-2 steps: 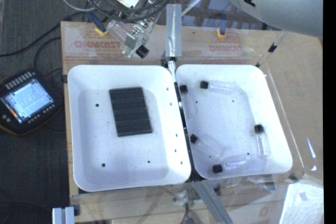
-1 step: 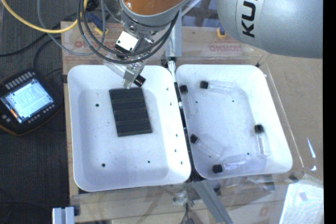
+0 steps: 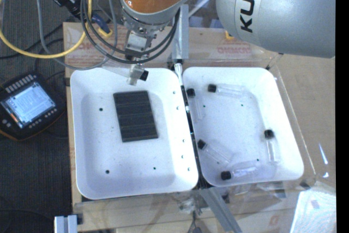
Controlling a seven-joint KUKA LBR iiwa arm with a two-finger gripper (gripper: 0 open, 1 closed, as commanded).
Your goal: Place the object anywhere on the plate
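The arm hangs over the upper middle of the frame, and the gripper (image 3: 136, 65) sits at the top edge of the left bin (image 3: 76, 133). Just under it is a small clear vial (image 3: 137, 75) with a black cap, and whether the gripper is clenched on it or released, I cannot tell from this slant. The dark ribbed plate (image 3: 135, 115) lies lower in the frame, near but apart from the vial. If the vial is in its grasp, my call is to carry it straight down-frame, stop over the plate's centre, go low and let go gently, because a round vial will likely roll off the ribs if dropped from height
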